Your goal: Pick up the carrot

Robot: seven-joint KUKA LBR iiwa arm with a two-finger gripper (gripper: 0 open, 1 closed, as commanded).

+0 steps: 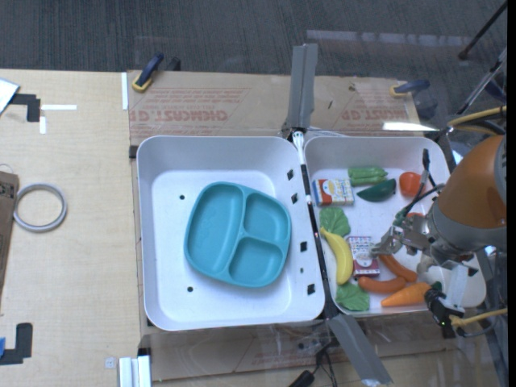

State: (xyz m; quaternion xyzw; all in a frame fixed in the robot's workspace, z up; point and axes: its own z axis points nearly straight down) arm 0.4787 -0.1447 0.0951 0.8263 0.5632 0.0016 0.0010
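The carrot (408,294), an orange cone, lies in the front right corner of the right bin (316,153), with its tip pointing left. My gripper (401,240) hangs over the right side of that bin, just behind and a little left of the carrot, above a red-orange sausage (400,266). A second sausage (379,283) lies just left of the carrot. I see nothing lifted off the bin floor. The arm's orange band (477,192) covers the bin's right rim.
The right bin also holds a banana (339,255), a small carton (333,192), green leaves (351,297), a green pepper (367,173), and a tomato (409,183). A teal divided plate (239,234) sits in the left bin (147,216). A tape roll (38,206) lies far left.
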